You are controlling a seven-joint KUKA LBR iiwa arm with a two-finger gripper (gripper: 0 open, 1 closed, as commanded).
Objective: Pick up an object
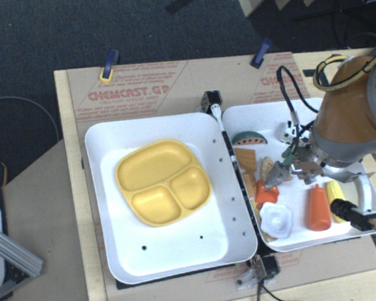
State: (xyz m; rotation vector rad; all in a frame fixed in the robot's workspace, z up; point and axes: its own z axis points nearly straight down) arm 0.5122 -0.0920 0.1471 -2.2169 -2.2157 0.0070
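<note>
Admittedly, whether anything is gripped cannot be told, as the gripper (285,170) is seen low in the right bin (264,113) among crowded toy foods. Just beside it lies a small orange piece (266,192), a likely target, with an orange bottle (318,207) near. A neighbour could be nudged or pinched instead, given the clutter.

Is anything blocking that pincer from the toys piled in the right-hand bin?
Nothing visible stands in the way. The pincer is already down in the right bin, right among the pile: an orange bottle, a white cup, a small red piece and a watermelon slice crowd close around it.
</note>
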